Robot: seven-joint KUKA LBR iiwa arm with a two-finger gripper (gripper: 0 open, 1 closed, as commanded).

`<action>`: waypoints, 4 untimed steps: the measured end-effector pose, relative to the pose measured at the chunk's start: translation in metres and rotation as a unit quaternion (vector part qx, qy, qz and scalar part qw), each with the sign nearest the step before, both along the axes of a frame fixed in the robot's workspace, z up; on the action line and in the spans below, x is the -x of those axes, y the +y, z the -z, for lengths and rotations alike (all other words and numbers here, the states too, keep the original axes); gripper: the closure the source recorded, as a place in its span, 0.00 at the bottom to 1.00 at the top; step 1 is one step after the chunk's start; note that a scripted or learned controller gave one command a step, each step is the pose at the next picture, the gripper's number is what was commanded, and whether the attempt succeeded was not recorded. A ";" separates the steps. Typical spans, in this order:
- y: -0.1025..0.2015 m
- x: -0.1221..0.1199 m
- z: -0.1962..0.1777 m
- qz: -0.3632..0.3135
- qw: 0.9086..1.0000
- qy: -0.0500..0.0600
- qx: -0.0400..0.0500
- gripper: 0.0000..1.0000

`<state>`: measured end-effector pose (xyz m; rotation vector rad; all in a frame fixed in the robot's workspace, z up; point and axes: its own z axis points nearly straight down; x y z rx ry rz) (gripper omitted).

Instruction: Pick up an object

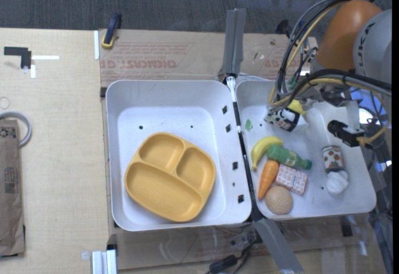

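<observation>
The arm's gripper is low over the back left part of the right bin, under a bundle of cables. Just in front of it lies a yellow banana. A green bottle lies beside the banana, with an orange carrot, a small red-and-white box and a tan round roll nearer the front. A small can and a white lump sit at the bin's right. A yellow bit shows right at the gripper, and whether it is held is unclear.
The left bin holds a yellow divided plate. A small green scrap lies near the divider between the bins. Cardboard lies behind the bins, and a brown paper bag rests on the bench at far left.
</observation>
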<state>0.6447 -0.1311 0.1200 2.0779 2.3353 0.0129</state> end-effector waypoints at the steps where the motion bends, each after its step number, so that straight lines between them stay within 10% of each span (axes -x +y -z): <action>1: 0.050 -0.004 -0.072 0.022 1.000 0.008 -0.001 0.00; 2: 0.049 -0.004 -0.072 0.023 1.000 0.009 -0.001 0.00; 3: 0.011 0.023 0.004 0.105 0.994 -0.004 -0.001 0.00; 4: -0.027 0.052 0.011 0.005 1.000 -0.009 0.002 0.00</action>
